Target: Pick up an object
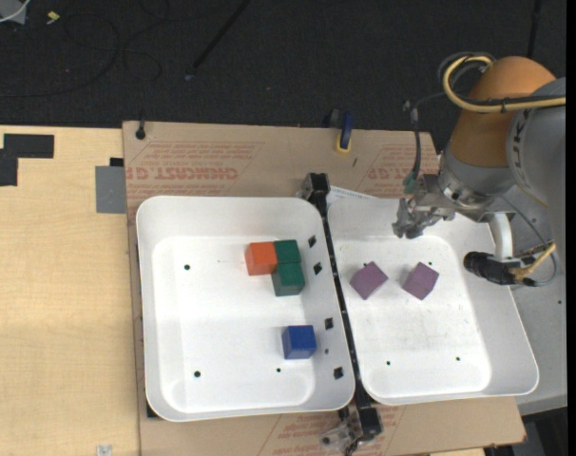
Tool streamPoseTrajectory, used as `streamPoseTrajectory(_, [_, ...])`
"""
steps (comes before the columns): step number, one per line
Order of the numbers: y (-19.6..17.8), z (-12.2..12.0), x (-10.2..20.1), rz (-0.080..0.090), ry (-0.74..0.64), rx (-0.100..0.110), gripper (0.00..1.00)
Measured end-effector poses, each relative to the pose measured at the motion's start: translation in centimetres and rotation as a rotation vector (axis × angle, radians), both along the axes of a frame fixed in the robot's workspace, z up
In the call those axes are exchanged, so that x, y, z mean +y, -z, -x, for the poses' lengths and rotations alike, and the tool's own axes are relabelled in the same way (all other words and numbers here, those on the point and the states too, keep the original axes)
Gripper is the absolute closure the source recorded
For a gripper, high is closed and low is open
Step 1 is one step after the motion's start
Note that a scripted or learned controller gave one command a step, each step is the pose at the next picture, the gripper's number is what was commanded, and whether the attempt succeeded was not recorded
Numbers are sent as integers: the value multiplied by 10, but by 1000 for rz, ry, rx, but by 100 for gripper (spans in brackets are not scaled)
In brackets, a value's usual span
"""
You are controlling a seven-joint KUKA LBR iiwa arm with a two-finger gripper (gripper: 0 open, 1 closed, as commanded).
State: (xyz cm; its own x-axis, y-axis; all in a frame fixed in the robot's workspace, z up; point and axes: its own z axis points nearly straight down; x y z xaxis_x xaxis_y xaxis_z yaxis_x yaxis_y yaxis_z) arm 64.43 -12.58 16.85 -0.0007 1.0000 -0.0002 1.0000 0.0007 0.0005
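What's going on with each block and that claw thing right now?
Orange block: left bin, touching the green block.
Green block: left bin, lying flat.
Blue block: left bin, alone.
Two purple blocks: right bin, apart.
Gripper: above the right bin, holding nothing visible.

My pincer (416, 218) looks like dull grey metal, and the band (492, 112) above my wrist is smooth orange plastic with a soft sheen. Both bins, left (164, 350) and right (497, 350), are smooth white plastic, faintly glossy and lightly scuffed. They sit on a matt brown cardboard sheet (231, 164) with red print. The worktop (50, 302) is pale wood with a matt finish. The blocks, orange (260, 257), green (288, 272), blue (298, 341) and purple (368, 280), look matt and smooth.
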Motion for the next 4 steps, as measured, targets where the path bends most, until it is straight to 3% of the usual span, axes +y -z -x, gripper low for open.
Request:
streamPoseTrajectory(1, [-79, 0, 36, -1, -3, -3, 100])
streamPoseTrajectory(2, [-61, 1, 14, 0, 1, 4, 100])
streamPoseTrajectory(3, [-13, 1, 15, 0, 0, 7, 100])
streamPoseTrajectory(4, [36, 75, -8, -2, 2, 9, 100])
